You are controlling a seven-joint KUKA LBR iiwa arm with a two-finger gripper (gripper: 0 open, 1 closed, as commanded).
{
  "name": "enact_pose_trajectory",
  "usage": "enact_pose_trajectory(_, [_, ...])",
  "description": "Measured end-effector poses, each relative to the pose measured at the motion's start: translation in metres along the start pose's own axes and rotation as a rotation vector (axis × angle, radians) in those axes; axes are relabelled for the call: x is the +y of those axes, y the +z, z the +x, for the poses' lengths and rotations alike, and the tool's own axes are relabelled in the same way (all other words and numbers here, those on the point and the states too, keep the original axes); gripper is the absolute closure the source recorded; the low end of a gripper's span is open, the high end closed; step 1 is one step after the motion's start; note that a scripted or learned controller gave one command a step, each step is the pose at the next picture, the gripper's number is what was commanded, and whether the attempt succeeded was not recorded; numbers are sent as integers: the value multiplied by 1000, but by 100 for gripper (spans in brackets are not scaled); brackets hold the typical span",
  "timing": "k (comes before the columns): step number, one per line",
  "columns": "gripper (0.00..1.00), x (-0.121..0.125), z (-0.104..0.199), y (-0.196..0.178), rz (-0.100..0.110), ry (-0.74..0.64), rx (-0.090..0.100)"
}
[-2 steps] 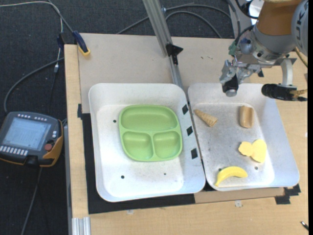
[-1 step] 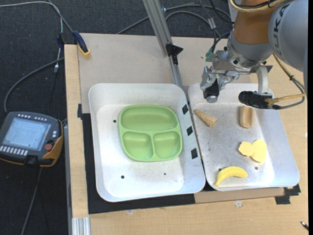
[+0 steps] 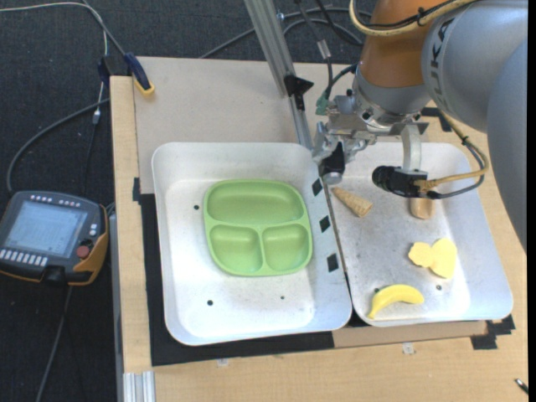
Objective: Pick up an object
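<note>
Claw (image 3: 335,159), upper centre of frame, above the right bin's (image 3: 484,249) left rim; whether open or closed cannot be told. Nothing lifted yet: cone (image 3: 352,201), banana (image 3: 395,298) and yellow piece (image 3: 434,257) lie in the bin.

The gripper (image 3: 335,153) hangs over the right bin's (image 3: 494,287) ten o'clock corner, just above a tan cone (image 3: 352,201). A banana (image 3: 395,298) lies at six o'clock. The left bin (image 3: 180,308) holds a green plate (image 3: 257,227). The fingers look dark, perhaps blurred.
</note>
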State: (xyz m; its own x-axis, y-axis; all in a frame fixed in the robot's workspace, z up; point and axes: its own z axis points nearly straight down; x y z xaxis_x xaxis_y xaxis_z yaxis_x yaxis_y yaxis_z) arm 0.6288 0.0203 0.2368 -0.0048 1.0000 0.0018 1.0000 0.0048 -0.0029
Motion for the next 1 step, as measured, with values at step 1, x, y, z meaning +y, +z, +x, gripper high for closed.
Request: enact_pose_trajectory(1, [100,-14,48,8,1,1,0])
